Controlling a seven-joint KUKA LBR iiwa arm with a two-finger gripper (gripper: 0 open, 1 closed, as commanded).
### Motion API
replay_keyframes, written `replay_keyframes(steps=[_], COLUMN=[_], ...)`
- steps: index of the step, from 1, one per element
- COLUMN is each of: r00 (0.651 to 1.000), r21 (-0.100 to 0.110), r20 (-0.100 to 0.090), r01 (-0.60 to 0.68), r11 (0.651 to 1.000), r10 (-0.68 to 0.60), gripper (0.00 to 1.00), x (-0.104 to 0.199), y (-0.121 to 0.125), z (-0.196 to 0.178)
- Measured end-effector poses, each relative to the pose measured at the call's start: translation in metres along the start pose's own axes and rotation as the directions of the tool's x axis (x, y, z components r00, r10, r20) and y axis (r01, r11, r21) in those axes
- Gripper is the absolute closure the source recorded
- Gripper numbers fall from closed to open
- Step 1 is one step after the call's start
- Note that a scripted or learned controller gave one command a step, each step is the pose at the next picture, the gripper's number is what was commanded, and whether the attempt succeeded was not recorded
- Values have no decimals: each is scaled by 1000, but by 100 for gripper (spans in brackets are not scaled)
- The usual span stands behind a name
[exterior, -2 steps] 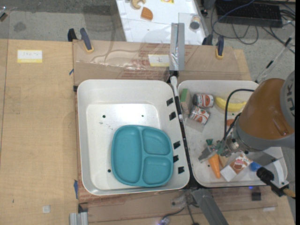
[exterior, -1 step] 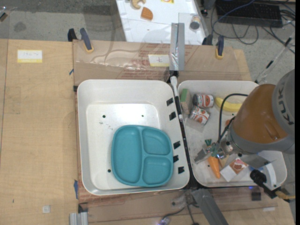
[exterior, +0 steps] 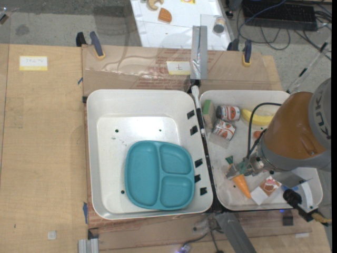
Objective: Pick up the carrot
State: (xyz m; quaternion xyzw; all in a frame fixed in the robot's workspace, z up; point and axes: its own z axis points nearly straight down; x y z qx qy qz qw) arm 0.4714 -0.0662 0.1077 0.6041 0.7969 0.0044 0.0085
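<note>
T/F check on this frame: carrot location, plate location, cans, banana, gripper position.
1. The carrot lies in the right bin. True.
2. The teal divided plate sits in the right bin. False: it is in the left bin.
3. Two small cans lie near the right bin's upper left. True.
4. The banana rests on the teal plate. False: it is in the right bin, partly hidden by the arm.
5. The gripper hangs over the left bin. False: it is over the right bin, just above the carrot.

Single fixed overhead camera, slanted down on both bins (exterior: 100,141).
</note>
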Motion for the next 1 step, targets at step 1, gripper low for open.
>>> replay_keyframes(steps=[1], r00=[993], r21=[17], r20=[-5], r01=[-121], r11=[992], r10=[121], gripper=[100], x=[33], y=[95], z=[-83])
